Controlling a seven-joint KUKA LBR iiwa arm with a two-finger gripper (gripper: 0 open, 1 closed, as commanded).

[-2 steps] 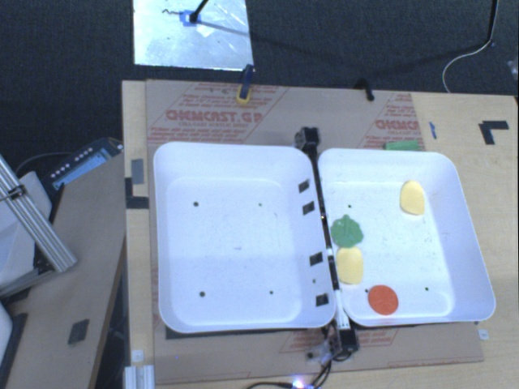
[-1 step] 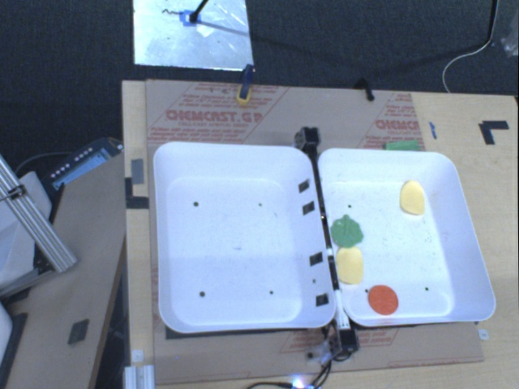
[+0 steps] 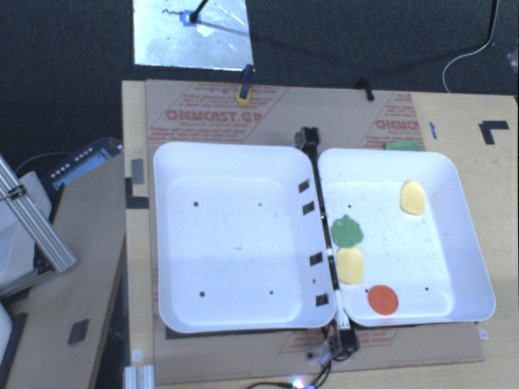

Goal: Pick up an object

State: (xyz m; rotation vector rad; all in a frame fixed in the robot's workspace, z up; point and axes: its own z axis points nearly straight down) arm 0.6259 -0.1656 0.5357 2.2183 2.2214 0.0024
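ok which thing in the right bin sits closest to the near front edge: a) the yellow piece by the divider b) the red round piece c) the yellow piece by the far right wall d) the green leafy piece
b: the red round piece lies lowest in the right bin, nearest its front rim, below the yellow piece by the divider, the green leafy piece and the far yellow piece.

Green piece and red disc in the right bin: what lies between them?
A yellow piece lies between the green piece and the red disc, seen in the camera view.
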